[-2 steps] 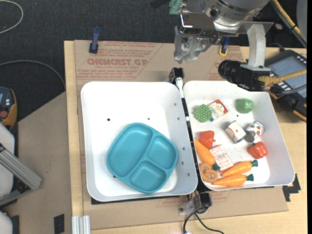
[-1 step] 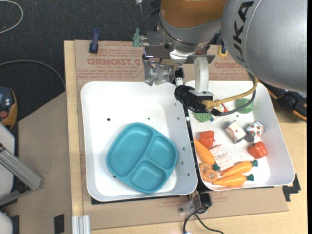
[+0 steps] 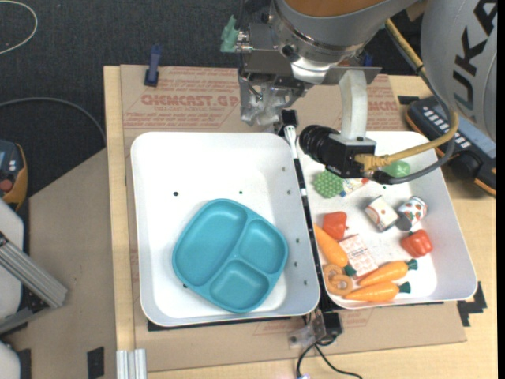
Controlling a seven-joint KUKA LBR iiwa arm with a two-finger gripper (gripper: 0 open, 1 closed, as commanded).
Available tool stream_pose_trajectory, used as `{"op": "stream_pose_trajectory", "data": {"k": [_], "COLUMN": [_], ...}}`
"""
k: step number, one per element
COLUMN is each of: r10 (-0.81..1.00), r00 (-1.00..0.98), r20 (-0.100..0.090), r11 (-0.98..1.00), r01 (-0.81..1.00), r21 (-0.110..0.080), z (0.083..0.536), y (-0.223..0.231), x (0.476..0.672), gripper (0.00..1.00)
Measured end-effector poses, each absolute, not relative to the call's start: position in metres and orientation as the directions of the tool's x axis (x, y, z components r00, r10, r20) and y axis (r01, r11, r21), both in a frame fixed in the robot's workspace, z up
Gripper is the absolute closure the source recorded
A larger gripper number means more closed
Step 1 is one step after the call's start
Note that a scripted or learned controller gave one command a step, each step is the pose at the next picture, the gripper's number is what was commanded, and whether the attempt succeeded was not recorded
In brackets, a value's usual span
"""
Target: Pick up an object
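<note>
The grey arm (image 3: 347, 6) with its orange band fills the top of the camera view, reaching in from the right and bending down over the far edge of the bins. Its hand (image 3: 272, 109) hangs just above the far rim where the two bins meet, over the cardboard sheet (image 3: 189, 93) on the worktop; whether it is apart or together cannot be told, since the wrist hides most of it. Nothing shows between its tips. A black camera unit (image 3: 331, 150) with a brass fitting juts from the wrist over the right bin.

The left bin (image 3: 158, 164) carries a teal divided plate (image 3: 230, 253), lying flat toward its near side. The right bin (image 3: 454, 251) holds the small toys: a green knobbly piece (image 3: 328, 183), a red pepper (image 3: 334, 224), a carrot (image 3: 331, 251) beside it, two more carrots (image 3: 379, 283) near the front rim, a red-and-white card (image 3: 360, 253), a white block (image 3: 382, 213), a patterned ball (image 3: 413, 208), and a red tomato (image 3: 417, 242). All lie in the bin, apart from the hand.
</note>
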State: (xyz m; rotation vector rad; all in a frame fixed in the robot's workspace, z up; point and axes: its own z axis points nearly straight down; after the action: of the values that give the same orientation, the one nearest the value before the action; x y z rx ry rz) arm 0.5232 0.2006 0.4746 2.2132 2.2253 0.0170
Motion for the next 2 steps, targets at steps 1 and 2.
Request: {"op": "stream_pose_trajectory", "data": {"k": [1,2], "r10": [1.0,1.0], "r00": [-0.004,0.003], "r20": [0.001,-0.001], "r11": [0.004,-0.003], "r01": [1.0,1.0], "r21": [0.005,0.004], "z": [0.48,0.463], "y": [0.2,0.195], "x": [0.525,0.58], "gripper": [1.0,1.0]}}
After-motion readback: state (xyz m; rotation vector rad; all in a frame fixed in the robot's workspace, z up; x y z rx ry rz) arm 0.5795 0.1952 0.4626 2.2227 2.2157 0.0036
